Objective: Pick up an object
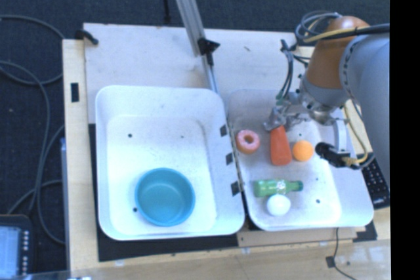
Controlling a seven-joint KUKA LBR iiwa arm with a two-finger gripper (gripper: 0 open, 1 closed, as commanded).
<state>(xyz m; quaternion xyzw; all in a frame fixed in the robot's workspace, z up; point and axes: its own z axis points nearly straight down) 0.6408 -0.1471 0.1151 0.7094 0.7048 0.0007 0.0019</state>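
Over the far part of the right bin (328, 210), the gripper (283, 116) hangs low, just above the top end of an orange-red carrot-shaped object (280, 145). I cannot tell the state of the jaws, because the metal parts there are small and run together in this view, and nothing can be seen held between them.

The carrot-shaped object is the nearest thing to the gripper. It lies directly on the near side of the jaws, and its long axis runs from far to near, almost straight away from them, with its upper end touching or nearly touching the gripper in the picture. For a grasp, I judge that the gripper must come a little toward the near side, to the middle of this object, and close across its narrow width.

Just to the left of it lies a pink ring doughnut (247, 140), and just to the right a small orange ball (302, 151); both are close, so the fingers have little room on each side. Nearer to the camera lie a green bottle (277, 187) on its side, its long axis left to right, and a white ball (278, 205) just beside it.

The left bin (164, 101) holds a blue bowl (165, 197), well apart from the arm (354, 62).
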